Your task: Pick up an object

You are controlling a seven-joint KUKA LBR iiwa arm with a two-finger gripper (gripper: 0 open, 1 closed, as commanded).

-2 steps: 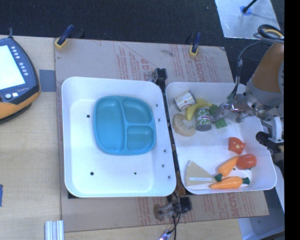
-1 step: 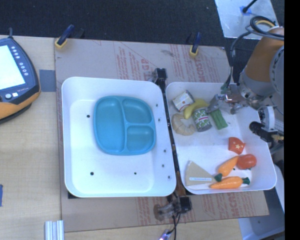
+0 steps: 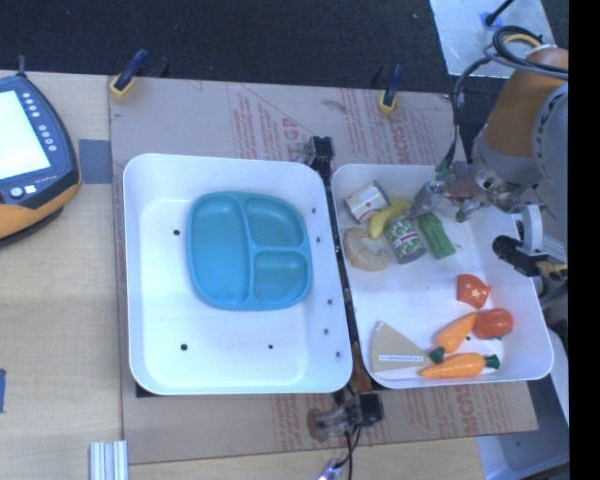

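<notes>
Nearest, along the front wall of the right bin [image 3: 540, 373], lie two carrots [image 3: 458, 366] and a tomato [image 3: 493, 322], likely light, hard, slick toy plastic, best pinched across the middle. Farther back, the gripper [image 3: 442, 196] hangs by the green block [image 3: 435, 235], can [image 3: 407, 239] and banana [image 3: 385, 218]; its grip I cannot tell.

On my desk [image 3: 50, 308] the left bin [image 3: 140, 268] carries a blue divided plate [image 3: 249, 249], lying flat near its middle. A brown cardboard sheet [image 3: 280, 118] lies under both bins, pinned at its far edge by two blue-and-yellow clamps [image 3: 128, 76]. At the desk's left edge sits an orange-rimmed pendant [image 3: 15, 158] with a pale screen. Beyond the desk I see dark floor [image 3: 230, 13].
</notes>
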